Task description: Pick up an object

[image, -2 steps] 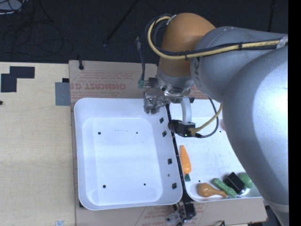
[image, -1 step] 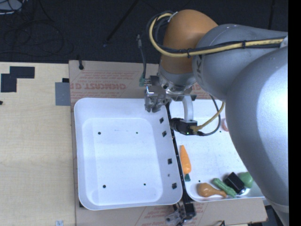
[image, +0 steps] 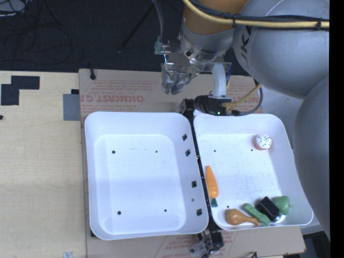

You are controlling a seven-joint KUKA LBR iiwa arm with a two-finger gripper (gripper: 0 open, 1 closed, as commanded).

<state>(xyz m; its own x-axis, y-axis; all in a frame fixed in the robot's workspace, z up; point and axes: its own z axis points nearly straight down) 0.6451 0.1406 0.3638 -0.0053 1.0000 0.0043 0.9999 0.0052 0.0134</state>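
My gripper (image: pixel 173 83) hangs high behind the two bins, over the cardboard sheet near the back end of the divide between them, with nothing visible in it. The right bin (image: pixel 244 171) holds an orange carrot-shaped piece (image: pixel 212 181) by its left wall. A small white dotted ball (image: pixel 263 141) lies near that bin's far right. In its near right corner a tan pear-shaped piece (image: pixel 238 216), a green stick (image: pixel 257 213), a black block (image: pixel 267 208) and a green round piece (image: pixel 282 203) sit bunched together.
The left bin (image: pixel 137 176) lies beside the right one, joined by a row of black clips (image: pixel 189 152). Brown cardboard (image: pixel 123 90) lies under both bins. The arm's large grey body (image: pixel 285 36) fills the upper right, above the right bin's far edge.
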